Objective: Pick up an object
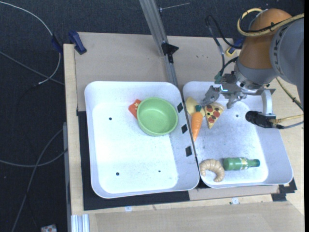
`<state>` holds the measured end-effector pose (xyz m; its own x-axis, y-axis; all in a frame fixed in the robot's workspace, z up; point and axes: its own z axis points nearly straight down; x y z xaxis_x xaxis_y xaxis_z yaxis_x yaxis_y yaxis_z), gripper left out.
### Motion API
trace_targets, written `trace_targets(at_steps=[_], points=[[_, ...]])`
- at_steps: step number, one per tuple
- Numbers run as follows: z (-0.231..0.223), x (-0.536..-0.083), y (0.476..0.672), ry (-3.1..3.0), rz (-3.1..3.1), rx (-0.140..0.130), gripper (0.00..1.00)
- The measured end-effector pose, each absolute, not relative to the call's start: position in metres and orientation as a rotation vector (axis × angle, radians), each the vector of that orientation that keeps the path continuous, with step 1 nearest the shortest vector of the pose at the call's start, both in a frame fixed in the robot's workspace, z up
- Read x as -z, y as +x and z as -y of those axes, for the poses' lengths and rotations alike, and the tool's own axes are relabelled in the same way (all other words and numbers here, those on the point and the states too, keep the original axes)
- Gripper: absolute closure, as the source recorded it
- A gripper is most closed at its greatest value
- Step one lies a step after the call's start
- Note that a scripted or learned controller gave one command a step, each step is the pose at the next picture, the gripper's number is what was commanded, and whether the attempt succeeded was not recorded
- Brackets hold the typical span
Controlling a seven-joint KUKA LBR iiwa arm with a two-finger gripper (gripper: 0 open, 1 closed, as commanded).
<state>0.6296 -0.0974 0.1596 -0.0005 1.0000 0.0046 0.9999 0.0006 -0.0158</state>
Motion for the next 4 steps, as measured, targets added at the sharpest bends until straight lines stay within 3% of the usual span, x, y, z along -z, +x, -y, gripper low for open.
trace_targets(at_steps=[1,2,4], points=[[0.095,-0.115,0.634,-2.21,2.212,-0.012,0.0],[0.094,-0.131,0.636,-2.214,2.213,-0.003,1.0],[0.093,-0.245,0.642,-2.225,2.227,0.011,1.0]])
